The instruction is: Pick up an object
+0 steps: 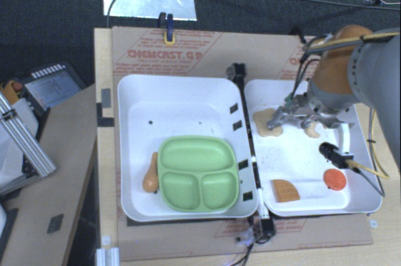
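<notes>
We see the gripper (pixel 277 121) low in the right bin (pixel 294 158), near its far left corner, reaching in from the arm (pixel 369 71) at the right. Its tip sits right at the near edge of a flat beige piece (pixel 262 115) that lies on the bin floor close to the wall shared with the other bin. From this slant we cannot tell whether the gripper is wide or closed, nor whether it touches the piece; nothing is visibly held.

Just to the right of the gripper, under the wrist, lies a small beige lump (pixel 311 129). Well apart from these, along the near side of the same bin, a brown square slice (pixel 285 190) lies flat, and to its right rests a red-orange disc (pixel 335 179). The middle of the bin floor between them is bare.

The left bin (pixel 169 105) holds a green divided plate (pixel 198 172) in its near half, with a tan club-shaped thing (pixel 151 176) touching the plate's left edge. Black clips (pixel 236 109) line the joint where the two bins meet, close beside the beige piece. Both bins stand on a sheet of printed cardboard (pixel 188 52), with a blue and yellow clamp (pixel 168 30) at its far edge.
</notes>
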Available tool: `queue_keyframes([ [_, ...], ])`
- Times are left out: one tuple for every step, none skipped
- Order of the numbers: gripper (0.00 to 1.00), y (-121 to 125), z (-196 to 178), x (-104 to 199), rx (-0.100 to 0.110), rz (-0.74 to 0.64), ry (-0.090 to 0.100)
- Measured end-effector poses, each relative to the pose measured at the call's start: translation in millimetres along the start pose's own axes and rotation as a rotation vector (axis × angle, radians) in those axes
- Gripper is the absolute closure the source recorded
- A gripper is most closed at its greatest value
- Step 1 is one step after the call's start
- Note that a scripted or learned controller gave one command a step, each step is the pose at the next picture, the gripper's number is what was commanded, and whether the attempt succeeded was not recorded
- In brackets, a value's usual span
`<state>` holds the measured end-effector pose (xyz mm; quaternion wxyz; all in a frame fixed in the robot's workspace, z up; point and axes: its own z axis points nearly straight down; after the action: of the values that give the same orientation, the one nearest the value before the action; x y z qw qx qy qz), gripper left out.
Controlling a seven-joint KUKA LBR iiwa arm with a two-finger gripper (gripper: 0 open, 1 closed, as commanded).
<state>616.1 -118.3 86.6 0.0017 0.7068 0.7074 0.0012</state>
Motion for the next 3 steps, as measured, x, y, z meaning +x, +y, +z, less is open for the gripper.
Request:
queue_keyframes([
  [1.00,2.5,-13.3,0.9,-0.007,-0.001,0.001],
  [1.00,9.4,-63.8,-8.0,-0.002,-0.002,-0.001],
  [1.00,9.7,-128.6,-12.0,-0.004,-0.003,-0.001],
])
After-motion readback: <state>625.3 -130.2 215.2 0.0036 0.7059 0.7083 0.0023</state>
